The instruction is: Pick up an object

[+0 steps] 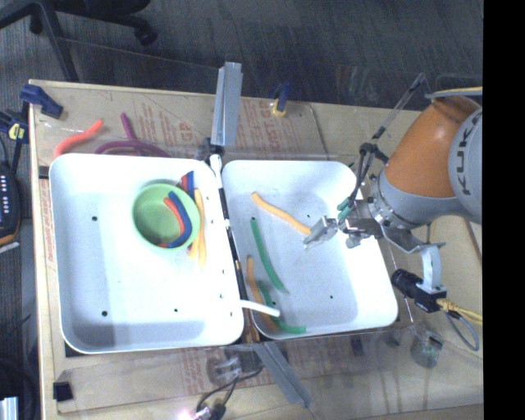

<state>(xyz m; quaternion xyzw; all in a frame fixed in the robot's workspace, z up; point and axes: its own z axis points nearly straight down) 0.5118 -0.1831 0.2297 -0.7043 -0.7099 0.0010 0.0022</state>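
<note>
Camera view | claw (318, 233) touching orange strip's (279, 212) right end | finger spread: cannot tell

Around my workspace: dark grey carpeted floor (328, 49) along the top, with the black wheeled base of an office chair (90, 20) at upper left. Below me a pale plywood benchtop (344, 131) printed with faded red lettering. A grey metal upright bar (226, 102) stands at the bench's far edge, and a blue clamp (39, 100) grips its left corner. Black device with buttons (6, 197) at the far left edge. Light is even, shadows soft.
</note>
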